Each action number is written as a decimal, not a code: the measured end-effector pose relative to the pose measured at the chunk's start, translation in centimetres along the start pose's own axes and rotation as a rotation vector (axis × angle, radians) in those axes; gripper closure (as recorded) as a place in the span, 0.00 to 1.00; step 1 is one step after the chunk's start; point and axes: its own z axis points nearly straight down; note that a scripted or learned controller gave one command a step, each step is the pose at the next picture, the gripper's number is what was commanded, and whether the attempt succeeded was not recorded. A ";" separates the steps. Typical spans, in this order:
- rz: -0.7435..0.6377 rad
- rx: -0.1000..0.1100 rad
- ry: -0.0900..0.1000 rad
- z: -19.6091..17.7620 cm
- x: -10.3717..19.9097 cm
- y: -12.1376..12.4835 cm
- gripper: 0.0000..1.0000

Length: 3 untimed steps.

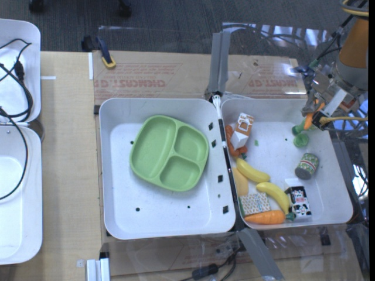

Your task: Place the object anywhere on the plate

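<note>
- Tan bench top (64, 157) under the whole scene, with a dark carpet behind it; on my far left sit white trays (14, 174) with black cables (14, 81) across them.
- Brown cardboard sheet (158, 78) lies behind the bins.
- Left bin (117, 209) holds the green plate (170, 153), a three-compartment dish lying flat near the bin's middle, with nothing on it.
- Right bin (340, 209) touches the left one along the centre seam.
- Near that seam I see a small white-and-orange carton (242, 130), upright and tilted.
- Below it, two yellow bananas (252, 171) run diagonally towards the front, beside a waffle-patterned piece (255, 204) and a large carrot (266, 217) at the front wall.
- Further right lie a black-and-white box (299, 201) and a tipped can (306, 165).
- A small carrot (305, 126), orange with a green end, sits in the bin's back right corner, well apart from the plate.
- The gripper (319, 115) hangs right at that small carrot; whether it is closed on it I cannot tell.
- Above it is the arm's orange band (357, 51).
</note>
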 end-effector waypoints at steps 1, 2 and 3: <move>0.091 -0.002 0.002 -9.3 3.6 -2.9 1.00; 0.087 0.000 -0.002 -10.0 3.6 -3.0 1.00; -0.052 -0.002 0.000 -16.7 4.2 -3.8 1.00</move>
